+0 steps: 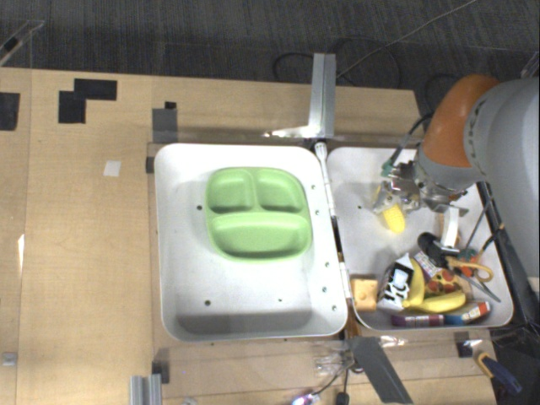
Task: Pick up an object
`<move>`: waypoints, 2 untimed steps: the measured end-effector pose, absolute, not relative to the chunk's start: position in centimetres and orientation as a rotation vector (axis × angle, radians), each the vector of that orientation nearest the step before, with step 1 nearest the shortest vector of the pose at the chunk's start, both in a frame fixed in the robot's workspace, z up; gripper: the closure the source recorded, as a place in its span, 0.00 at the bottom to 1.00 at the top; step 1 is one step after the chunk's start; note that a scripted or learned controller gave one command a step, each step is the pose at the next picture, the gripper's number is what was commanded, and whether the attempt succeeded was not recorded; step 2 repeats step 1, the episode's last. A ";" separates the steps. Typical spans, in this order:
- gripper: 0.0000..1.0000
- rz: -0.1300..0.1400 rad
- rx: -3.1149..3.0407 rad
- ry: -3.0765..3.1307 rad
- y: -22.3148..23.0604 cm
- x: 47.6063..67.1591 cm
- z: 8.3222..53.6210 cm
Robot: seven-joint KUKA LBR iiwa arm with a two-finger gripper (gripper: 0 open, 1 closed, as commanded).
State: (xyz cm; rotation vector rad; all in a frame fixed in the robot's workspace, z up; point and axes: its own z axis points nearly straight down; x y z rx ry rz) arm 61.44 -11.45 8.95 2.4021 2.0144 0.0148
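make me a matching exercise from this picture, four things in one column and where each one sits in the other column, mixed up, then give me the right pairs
Things:
1. green divided plate
2. banana
3. gripper
4. small tan block

Places:
A. upper part of the right bin, over a small yellow thing
B. near left corner of the right bin
C. middle of the left bin
D. in the pile along the near edge of the right bin

Pairs: 1-C, 2-D, 3-A, 4-B
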 end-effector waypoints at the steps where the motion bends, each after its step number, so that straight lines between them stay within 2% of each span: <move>1: 1.00 0.007 2.313 2.120 -8.0 61.6 18.7; 2: 1.00 0.007 2.313 2.120 -8.0 61.6 18.7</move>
